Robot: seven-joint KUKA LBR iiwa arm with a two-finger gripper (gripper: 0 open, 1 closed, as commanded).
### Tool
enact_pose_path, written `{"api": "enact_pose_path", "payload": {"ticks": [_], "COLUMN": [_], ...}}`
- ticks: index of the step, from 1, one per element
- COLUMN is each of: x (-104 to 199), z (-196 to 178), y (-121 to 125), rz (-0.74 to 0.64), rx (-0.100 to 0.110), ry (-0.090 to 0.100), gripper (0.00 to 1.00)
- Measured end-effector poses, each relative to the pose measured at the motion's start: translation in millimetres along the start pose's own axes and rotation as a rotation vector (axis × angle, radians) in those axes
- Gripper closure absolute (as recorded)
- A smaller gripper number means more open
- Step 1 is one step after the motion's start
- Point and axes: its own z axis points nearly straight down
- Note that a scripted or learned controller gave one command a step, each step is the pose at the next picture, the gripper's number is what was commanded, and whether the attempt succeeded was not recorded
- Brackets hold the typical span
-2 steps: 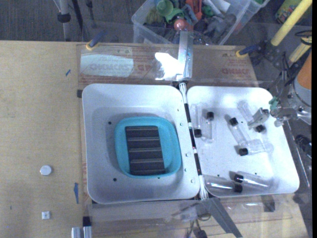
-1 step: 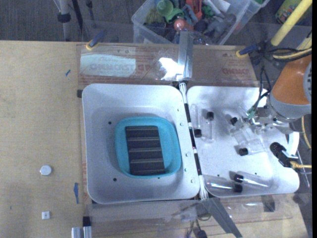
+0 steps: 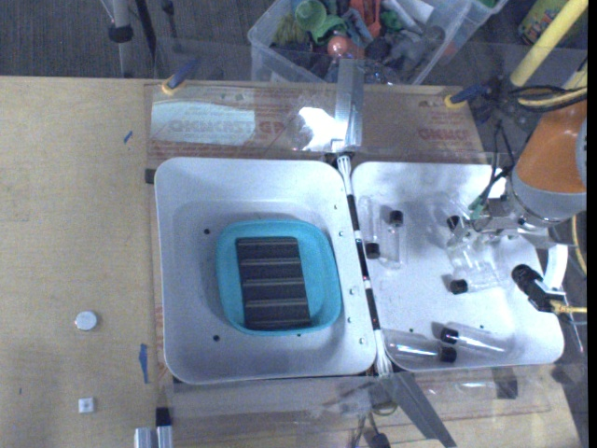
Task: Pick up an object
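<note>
Since the small clear plastic vial with a black cap (image 3: 392, 236), left of the gripper (image 3: 474, 250), looks light, stiff and slippery, take it mid-barrel; gripper's opening: cannot tell.

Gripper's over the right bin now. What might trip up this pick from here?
1. The objects in the right bin look like clear tubes with black caps; their outlines are faint against the white floor, so the gripper may close beside one.
2. The tube near the front rim is round and may roll away when touched.
3. The gripper hangs close to the bin's right wall, leaving little room there.
</note>
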Motion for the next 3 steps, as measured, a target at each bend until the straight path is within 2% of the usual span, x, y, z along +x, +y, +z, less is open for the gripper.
{"api": "enact_pose_path", "payload": {"ticks": [1,2,3], "x": [69.7,121.8,122.3], "z": [-108.7,-109.6,-119.8], "y": [31.3,60.9,61.8], "rz": [-0.014,0.042,0.039], "rx": [0.002,0.001,-0.003], "ry": [0.0,-0.001,-0.003], "gripper": [1.0,1.0,1.0]}}
